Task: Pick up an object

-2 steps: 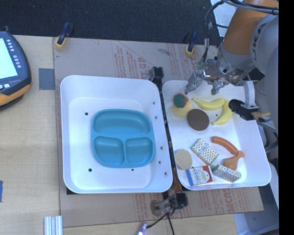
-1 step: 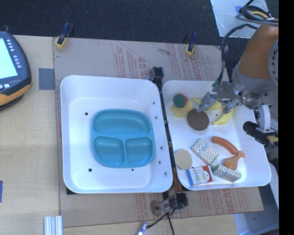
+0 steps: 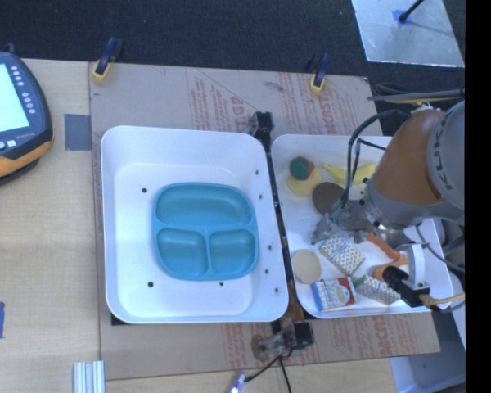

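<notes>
The right bin (image 3: 282,219) holds several small items: a green ball (image 3: 300,167) on a pale yellow disc, a banana (image 3: 342,173), a brown disc (image 3: 326,195), a checkered packet (image 3: 342,255), a tan round piece (image 3: 306,264), a small printed box (image 3: 333,293) and an orange piece (image 3: 387,250). My gripper (image 3: 334,222) hangs low over the middle of this bin, just above the checkered packet and beside the brown disc. The arm's orange band (image 3: 409,166) covers the bin's right part. Nothing shows as held.
The left bin (image 3: 123,236) carries a blue divided plate (image 3: 204,229). A teach pendant (image 3: 8,113) lies at the far left of the bench. Clamps (image 3: 104,60) pin the cardboard sheet at the back. Cables loop around the wrist.
</notes>
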